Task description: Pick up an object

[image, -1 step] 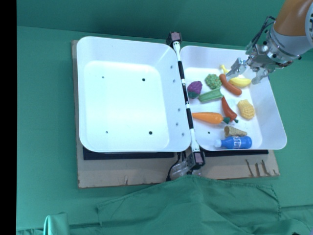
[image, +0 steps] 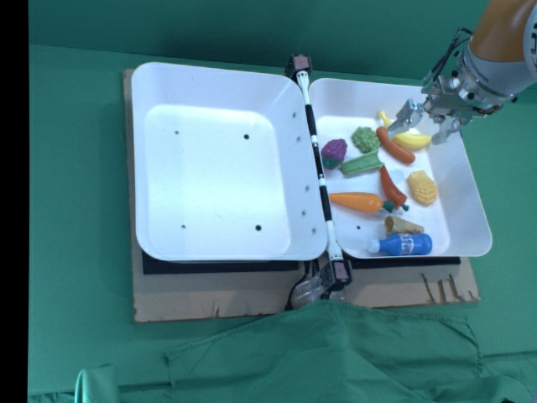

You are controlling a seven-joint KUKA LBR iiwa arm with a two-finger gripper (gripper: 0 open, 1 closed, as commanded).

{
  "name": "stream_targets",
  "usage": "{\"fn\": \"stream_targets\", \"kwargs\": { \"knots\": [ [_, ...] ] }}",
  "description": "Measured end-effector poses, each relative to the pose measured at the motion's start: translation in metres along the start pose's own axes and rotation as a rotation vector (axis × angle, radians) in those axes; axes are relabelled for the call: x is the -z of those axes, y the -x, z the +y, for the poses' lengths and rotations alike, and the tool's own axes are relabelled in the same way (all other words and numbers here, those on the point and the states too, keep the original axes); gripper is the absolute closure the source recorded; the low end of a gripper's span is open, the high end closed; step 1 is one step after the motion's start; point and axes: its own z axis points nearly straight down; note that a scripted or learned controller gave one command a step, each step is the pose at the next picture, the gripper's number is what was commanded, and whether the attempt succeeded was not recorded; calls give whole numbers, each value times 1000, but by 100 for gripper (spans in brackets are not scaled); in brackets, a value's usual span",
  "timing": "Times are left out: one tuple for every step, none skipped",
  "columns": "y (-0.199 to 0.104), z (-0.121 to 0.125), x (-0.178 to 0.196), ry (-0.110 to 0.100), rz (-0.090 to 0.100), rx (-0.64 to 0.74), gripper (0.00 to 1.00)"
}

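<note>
Small toy foods lie scattered in the right bin.

My bench, draped in green cloth, carries a flat cardboard sheet on which the two white bins sit side by side, with a rumpled green cloth along the near edge.

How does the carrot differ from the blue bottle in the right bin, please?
The carrot is orange and tapers to a point; the bottle is blue with a white cap and a blunt shape. The carrot lies nearer the bin's middle, the bottle by its near edge. Both lie flat on their sides.
</note>
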Motion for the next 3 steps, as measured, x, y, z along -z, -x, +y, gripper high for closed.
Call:
{"fn": "stream_targets", "kwargs": {
  "knots": [
    [-37,4,-99,-8,3,3,0],
    [-34,6,-84,2,-1,-2,100],
    [41,13,-26,8,-6,-6,100]
  ]
}}
